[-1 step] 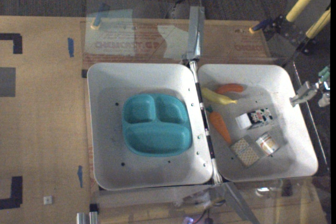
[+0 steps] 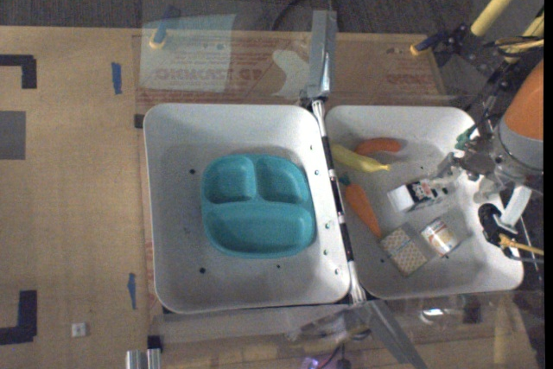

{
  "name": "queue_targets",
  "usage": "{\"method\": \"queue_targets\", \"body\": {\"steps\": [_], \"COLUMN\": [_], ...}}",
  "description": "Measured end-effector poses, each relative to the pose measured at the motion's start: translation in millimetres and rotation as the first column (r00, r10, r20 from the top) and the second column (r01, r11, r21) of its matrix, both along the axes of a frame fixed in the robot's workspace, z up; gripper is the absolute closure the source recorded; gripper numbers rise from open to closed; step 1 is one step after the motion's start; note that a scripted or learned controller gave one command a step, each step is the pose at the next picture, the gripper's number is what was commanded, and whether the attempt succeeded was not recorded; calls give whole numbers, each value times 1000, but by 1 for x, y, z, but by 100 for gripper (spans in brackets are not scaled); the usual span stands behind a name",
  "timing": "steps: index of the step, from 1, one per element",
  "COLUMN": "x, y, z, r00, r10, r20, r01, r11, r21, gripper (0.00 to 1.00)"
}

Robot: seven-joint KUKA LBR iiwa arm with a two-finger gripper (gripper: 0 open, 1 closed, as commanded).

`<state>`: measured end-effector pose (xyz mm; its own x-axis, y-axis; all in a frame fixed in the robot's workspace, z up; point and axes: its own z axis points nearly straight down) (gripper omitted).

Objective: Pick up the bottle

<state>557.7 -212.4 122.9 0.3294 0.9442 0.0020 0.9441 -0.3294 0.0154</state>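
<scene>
Arm (image 2: 527, 121) reaching over right bin (image 2: 449, 272), fingers (image 2: 456, 162) above bottle (image 2: 417, 192), spread unclear

Teal plate (image 2: 257, 205), orange carrot (image 2: 363, 210), yellow banana (image 2: 357, 159), 2 white bins (image 2: 164, 186).

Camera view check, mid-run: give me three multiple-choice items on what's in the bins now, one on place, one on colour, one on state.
1. Where is the divided plate?
A. left bin
B. right bin
C. on the bench

2. What colour is it?
A. white
B. orange
C. teal

3. How does the small bottle sit?
A. between the gripper's fingers
B. lying on the right bin's floor
C. on the plate

Answers: 1 A, it sits mid left bin. 2 C, plainly teal. 3 B, it lies apart from the gripper.
</scene>
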Motion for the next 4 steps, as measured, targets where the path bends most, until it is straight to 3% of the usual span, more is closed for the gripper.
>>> {"method": "queue_targets", "body": {"steps": [1,2,4], "x": [1,6,7], "y": [0,66,68], "z": [11,152,172], "r00": [1000,981,982], "r10": [-1,-193,-186], "r20": [4,-15,-15], "r01": [1,193,186], "r11": [1000,981,983], "r21": [1,2,0], "gripper": [100,100,100]}}
